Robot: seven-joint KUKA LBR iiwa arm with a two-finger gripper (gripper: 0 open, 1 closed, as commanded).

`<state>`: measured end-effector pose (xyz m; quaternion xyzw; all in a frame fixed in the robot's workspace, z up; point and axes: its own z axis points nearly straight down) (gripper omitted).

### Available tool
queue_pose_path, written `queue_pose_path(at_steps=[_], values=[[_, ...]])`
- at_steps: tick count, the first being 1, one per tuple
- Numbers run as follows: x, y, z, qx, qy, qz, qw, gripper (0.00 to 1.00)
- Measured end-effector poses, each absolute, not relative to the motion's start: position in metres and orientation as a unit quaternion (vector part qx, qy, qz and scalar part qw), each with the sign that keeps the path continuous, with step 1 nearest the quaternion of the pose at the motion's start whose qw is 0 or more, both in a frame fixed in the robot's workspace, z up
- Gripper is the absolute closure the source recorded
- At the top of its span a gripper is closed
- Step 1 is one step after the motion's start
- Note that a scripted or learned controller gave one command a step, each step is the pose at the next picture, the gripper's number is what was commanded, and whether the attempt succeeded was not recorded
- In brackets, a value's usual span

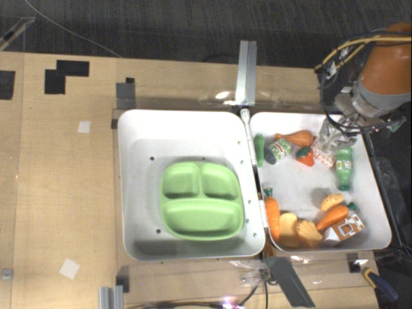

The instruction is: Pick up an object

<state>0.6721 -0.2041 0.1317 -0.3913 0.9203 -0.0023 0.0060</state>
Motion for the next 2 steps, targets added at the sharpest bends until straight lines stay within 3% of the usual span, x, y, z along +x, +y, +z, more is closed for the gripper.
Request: queue_pose_path(at_steps=[1,2], values=[[0.672,-0.204,0.152,-0.522,0.853,-0.0032,0.006,1.0],[0.671,-0.204,0.135,-0.614,0.789,-0.0027,0.005,1.0]])
